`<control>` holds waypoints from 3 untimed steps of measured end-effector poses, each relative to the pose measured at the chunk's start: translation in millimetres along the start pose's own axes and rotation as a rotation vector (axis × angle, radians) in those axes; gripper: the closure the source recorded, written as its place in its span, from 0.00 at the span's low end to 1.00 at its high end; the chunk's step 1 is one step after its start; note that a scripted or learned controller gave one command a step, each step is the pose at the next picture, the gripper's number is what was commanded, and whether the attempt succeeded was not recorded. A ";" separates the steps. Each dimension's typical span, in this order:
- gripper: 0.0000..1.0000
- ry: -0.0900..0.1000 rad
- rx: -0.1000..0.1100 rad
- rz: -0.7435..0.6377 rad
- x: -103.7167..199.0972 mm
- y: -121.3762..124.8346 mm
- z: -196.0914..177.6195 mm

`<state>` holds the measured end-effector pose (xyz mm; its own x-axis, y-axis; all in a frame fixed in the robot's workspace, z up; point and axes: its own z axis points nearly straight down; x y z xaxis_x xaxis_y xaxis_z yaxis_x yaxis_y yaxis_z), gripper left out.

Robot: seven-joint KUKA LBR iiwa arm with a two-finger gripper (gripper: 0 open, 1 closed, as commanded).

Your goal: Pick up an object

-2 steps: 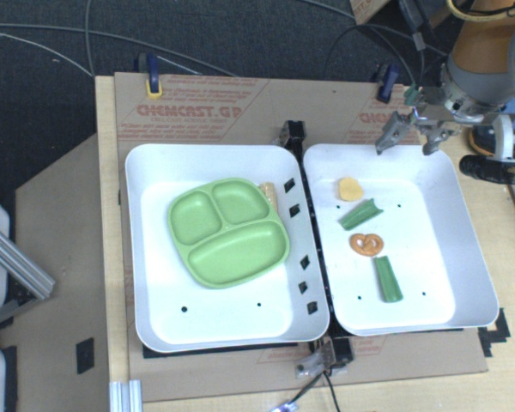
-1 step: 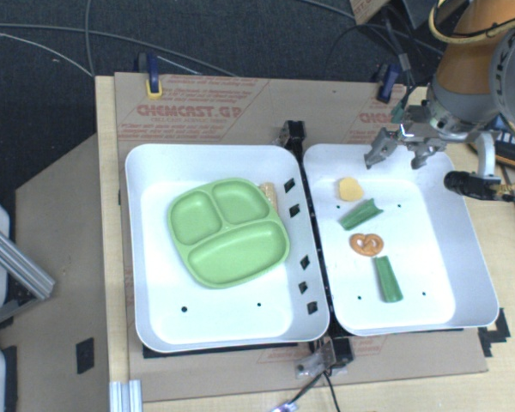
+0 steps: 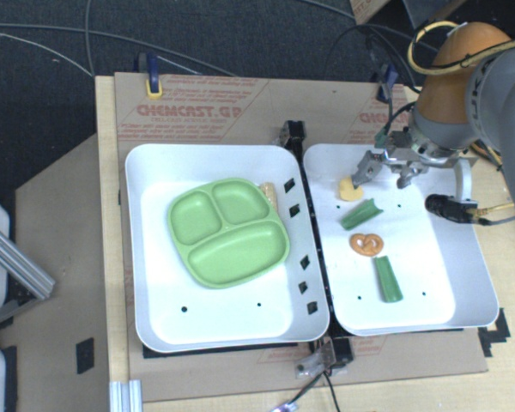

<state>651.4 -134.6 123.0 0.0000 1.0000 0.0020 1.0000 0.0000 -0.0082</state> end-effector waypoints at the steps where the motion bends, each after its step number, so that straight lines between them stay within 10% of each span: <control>1: 0.00 0.000 -0.009 0.000 0.5 2.2 35.4; 2: 1.00 0.000 -0.020 -0.001 1.4 5.5 19.3; 3: 1.00 -0.003 -0.014 -0.001 1.7 9.4 -25.4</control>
